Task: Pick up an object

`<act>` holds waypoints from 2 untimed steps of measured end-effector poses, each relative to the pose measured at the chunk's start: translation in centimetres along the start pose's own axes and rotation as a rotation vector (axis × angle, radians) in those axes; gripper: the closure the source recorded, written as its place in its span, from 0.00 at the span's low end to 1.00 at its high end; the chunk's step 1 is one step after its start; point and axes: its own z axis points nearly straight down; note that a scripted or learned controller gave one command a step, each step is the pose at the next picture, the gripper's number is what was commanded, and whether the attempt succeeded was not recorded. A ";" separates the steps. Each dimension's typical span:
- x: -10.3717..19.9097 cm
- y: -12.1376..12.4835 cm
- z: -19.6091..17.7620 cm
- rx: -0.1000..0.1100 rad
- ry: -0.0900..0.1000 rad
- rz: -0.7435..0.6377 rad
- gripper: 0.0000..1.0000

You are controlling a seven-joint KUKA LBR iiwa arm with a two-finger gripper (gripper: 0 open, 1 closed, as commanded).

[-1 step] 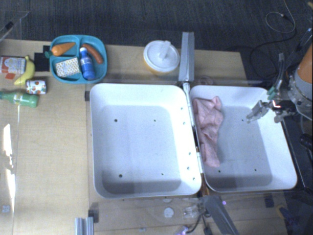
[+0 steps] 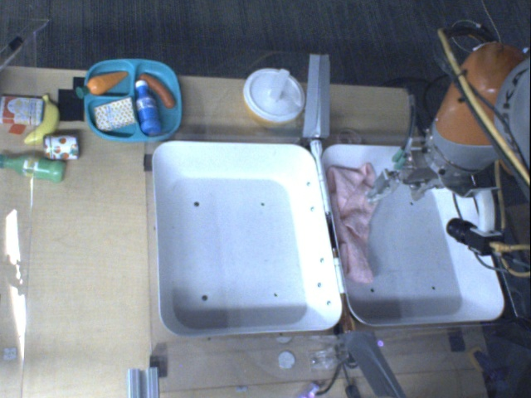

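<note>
The arm's jaws (image 2: 390,179) are hovering in the right bin (image 2: 477,301); I cannot tell their state. The pink cloth (image 2: 353,214), lying just beside them, wants a centred, downward pinch.

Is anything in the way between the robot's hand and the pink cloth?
Nothing visible. The gripper sits over the right bin, right beside the pink cloth along its left wall, with bare bin floor between.

You're looking at a grey KUKA arm (image 2: 465,152) with a fat rounded orange band (image 2: 481,89) above the wrist. Yellow and black cables (image 2: 485,98) run across that band, and below it sits the gripper (image 2: 398,177), a cluttered metal assembly with greenish bits, plus a black connector (image 2: 465,232).
</note>
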 end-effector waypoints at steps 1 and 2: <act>-1.3 3.1 8.7 -0.007 -0.002 -0.349 0.00; -1.3 3.1 8.7 -0.007 -0.002 -0.349 0.00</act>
